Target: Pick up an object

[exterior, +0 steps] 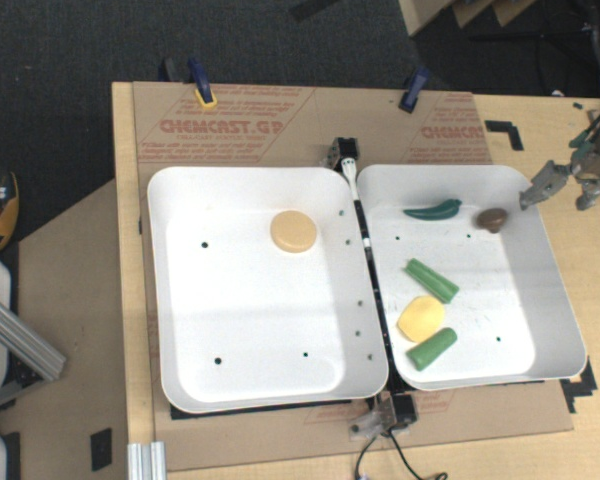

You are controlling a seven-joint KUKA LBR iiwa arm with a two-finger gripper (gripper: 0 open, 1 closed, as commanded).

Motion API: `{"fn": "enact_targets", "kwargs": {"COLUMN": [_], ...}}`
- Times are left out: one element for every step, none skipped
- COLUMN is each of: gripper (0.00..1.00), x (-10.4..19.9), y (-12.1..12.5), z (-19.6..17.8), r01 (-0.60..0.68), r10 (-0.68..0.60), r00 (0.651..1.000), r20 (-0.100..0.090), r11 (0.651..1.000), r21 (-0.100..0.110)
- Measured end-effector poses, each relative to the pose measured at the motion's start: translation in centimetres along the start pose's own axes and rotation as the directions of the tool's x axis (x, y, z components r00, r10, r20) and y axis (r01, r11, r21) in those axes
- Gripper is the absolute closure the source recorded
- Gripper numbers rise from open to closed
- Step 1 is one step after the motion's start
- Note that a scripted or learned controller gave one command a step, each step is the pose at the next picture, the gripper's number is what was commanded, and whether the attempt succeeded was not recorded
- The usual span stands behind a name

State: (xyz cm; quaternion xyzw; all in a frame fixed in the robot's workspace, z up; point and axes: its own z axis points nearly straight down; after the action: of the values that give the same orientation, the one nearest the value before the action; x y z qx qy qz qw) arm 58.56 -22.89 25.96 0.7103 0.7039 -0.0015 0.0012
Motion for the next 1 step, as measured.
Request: {"fn": "enact_targets", "kwargs": {"gripper": [1.00], "x": [0.59], "y": [0.34], "z": [-0.88], "r01": [0.009], "r10": [-0.009], "r00": [1.000], "r20": [-0.002], "r11": [1.000], "r21": [-0.003]}}
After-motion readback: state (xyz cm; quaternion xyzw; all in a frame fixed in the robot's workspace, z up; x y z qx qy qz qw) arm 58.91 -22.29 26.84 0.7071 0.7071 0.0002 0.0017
